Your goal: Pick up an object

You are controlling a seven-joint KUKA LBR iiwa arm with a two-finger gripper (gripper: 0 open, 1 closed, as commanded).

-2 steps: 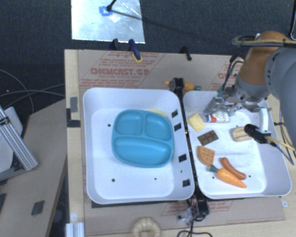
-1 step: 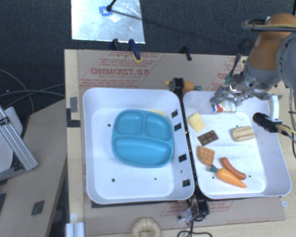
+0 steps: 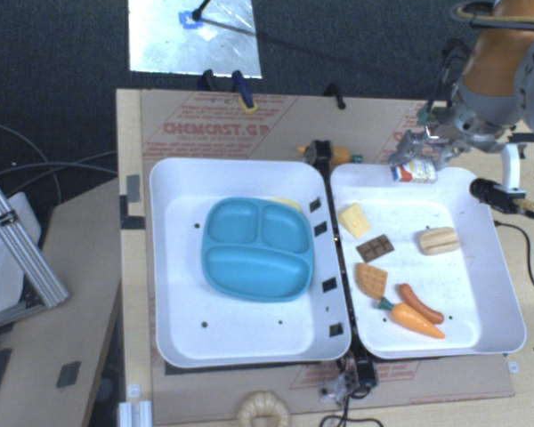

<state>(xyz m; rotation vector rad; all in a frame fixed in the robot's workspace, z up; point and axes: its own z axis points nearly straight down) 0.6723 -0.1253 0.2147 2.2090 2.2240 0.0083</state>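
Even bright light, soft focus, foil glare.

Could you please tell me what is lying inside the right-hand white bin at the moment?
The right bin holds a cheese wedge, chocolate piece, bread roll, waffle, sausage and carrot. Its far edge is partly covered by the gripper.

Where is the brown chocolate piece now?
The chocolate piece lies in the right bin, near its left wall, between the cheese wedge above and the waffle below.
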